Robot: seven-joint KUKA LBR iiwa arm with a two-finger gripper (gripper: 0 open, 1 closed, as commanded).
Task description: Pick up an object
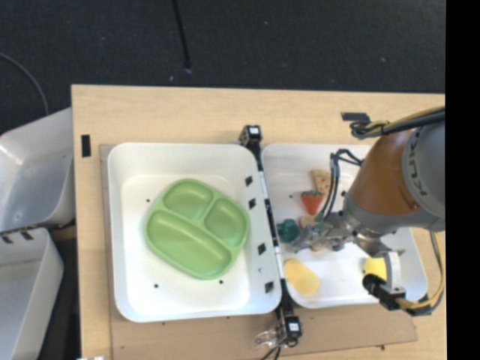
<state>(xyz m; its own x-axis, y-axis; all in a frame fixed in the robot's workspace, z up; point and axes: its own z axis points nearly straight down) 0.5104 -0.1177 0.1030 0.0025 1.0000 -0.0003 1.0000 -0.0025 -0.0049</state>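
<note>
Over right bin (341,295) | gripper (321,236) low among small items, grip state cannot be told | teal object (287,230) just beside, toward the divider

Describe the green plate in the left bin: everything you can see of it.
The green plate is light green, smooth and matte, and looks like plastic. It is a rounded oval tray split by raised ridges into three compartments: one long one along its lower-left side and two smaller ones on its upper-right side. It lies flat and right side up, turned at a slant, near the middle of the left bin, on the white floor. Nothing lies in it, and nothing else touches it.
</note>
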